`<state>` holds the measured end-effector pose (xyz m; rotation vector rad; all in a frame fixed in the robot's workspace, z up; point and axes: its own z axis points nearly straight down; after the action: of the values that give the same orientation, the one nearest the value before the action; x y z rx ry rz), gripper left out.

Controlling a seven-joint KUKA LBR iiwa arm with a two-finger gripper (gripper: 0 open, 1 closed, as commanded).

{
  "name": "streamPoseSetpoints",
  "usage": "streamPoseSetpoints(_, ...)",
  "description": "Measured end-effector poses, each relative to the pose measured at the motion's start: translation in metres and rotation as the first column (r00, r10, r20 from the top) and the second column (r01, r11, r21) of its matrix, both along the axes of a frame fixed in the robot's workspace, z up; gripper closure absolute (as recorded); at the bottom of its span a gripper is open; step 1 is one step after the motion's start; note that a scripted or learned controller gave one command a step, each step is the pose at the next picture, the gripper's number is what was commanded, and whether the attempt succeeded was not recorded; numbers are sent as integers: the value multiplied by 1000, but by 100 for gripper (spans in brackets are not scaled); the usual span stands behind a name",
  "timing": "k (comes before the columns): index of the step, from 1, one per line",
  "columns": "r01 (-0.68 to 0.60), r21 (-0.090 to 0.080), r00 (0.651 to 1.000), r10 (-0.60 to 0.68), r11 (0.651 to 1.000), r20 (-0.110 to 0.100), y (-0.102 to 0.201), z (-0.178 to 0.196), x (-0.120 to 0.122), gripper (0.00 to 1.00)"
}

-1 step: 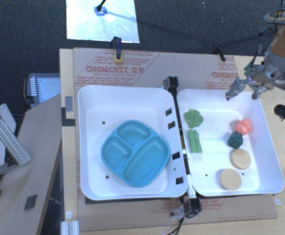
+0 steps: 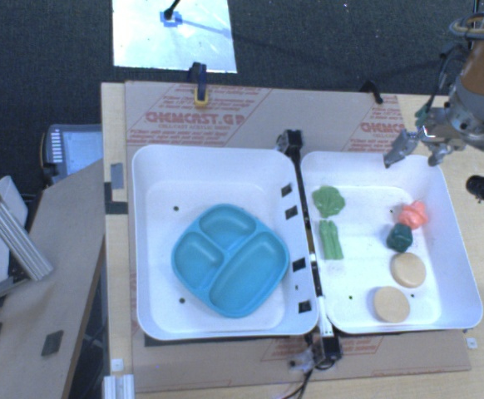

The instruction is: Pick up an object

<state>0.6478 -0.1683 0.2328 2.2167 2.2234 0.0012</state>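
The right bin [image 2: 367, 181] holds several small things: a green leafy piece [image 2: 328, 199], a green stick [image 2: 331, 240], a salmon-pink lump [image 2: 412, 214], a dark teal lump [image 2: 399, 238] and two tan discs [image 2: 408, 269] [image 2: 391, 303]. My gripper [image 2: 415, 147] hangs above the bin's far right rim, up and right of the pink lump. Its two fingers stand apart with nothing between them, so it is open.
The left bin [image 2: 159, 173] carries a blue divided plate [image 2: 229, 259]. Black clips [image 2: 291, 141] run along the seam between the bins. Brown cardboard [image 2: 250, 110] lies under both bins, and a shiny metal sheet [image 2: 172, 23] lies beyond it.
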Motion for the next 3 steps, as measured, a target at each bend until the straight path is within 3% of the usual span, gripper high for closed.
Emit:
streamPoseSetpoints(1,1,0,1000,-1,1000,-3,-2,-61,4,0)
streamPoseSetpoints(3,-3,0,1000,3,1000,-2,6,-150,10,0)
